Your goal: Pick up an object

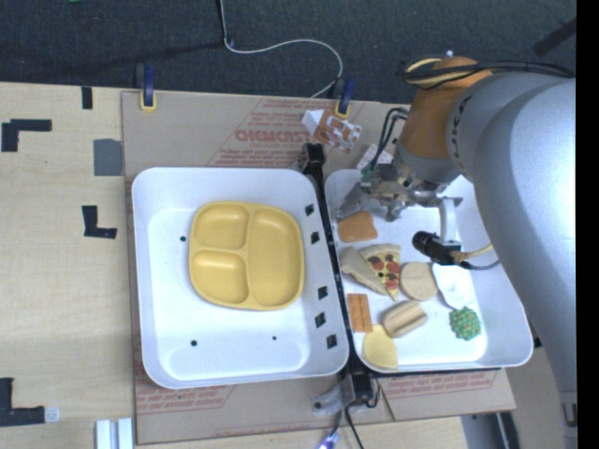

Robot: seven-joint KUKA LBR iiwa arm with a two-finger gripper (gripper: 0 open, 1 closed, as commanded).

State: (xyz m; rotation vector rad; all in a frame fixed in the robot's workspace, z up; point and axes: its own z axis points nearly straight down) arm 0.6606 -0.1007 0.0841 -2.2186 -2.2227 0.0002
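Nearest the front edge of the right bin (505,349), a pale yellow wedge (380,349) is seen, with a bread roll (404,318), pizza slice (372,267) and green broccoli (464,323) beside it. At the bin's back-left corner the gripper (382,193) is lowered above a brown cracker (357,226); its opening cannot be told.

Clearly a robotics lab, not a home or kitchen. Shown by a grey industrial arm (524,157) with an orange band reaching over a wooden bench (56,251) marked with black tape pieces (94,223). Also by two shallow white bins (150,279) set side by side on a cardboard sheet (243,129) held down with blue and yellow clamps (147,90). Further by toy food (379,267) in the right bin, a yellow divided plate (248,254) in the left, and a loose white cable (281,45) trailing over dark carpet behind.
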